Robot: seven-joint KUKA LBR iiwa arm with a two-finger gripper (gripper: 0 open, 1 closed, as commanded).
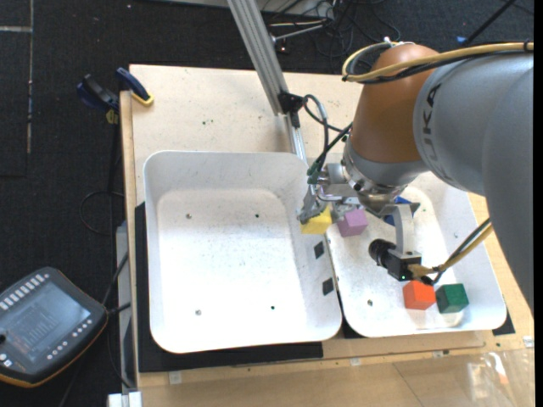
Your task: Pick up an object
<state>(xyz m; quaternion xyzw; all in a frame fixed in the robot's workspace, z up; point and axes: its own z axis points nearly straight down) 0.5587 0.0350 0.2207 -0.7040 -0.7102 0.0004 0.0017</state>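
Yellow block (317, 221), small and plastic-looking, sits right at the tip of the gripper (316, 209), over the seam where the two shallow white bins meet — and it looks pinched between the fingers, though whether it is truly clamped or just touched, I cannot tell for sure from this slant. If that grip is real, the pick is most of the way home, with only a clean lift left; if not, the grab needs redoing. Just beside the fingers, to their right, lies a pale purple cube (352, 221), close enough to get nudged. Farther right in the right-hand bin (373, 316), well apart, sit an orange cube (418, 295) and a green cube (452, 297). The left-hand bin (170, 193) spreads to the fingers' left.
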